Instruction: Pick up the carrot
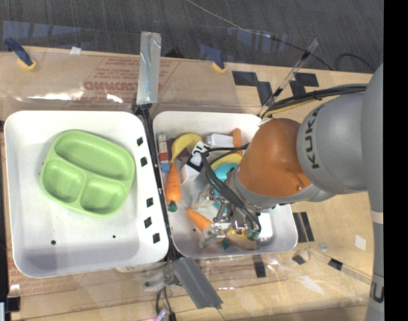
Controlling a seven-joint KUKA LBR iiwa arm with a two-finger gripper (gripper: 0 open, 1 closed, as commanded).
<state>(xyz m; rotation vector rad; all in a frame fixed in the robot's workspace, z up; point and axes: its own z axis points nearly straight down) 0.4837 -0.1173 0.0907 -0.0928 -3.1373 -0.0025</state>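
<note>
Bench (pixel 77 69): pale wood-coloured top under clear plastic sheeting, blue tape at the corners; dark carpeted floor beyond. Two white bins side by side. Left bin (pixel 30 239) holds a green divided plate (pixel 89 171). Right bin (pixel 284 236) is crowded: carrot (pixel 172 183) lies lengthwise along its left wall, close to the divider; yellow banana (pixel 185 143) just above it; a second orange piece (pixel 198 220) lower down; a teal item (pixel 224 172) partly under the arm. Gripper (pixel 232 227) low in the right bin, well right of the carrot, amid clutter; cannot tell how the jaws stand.
</note>
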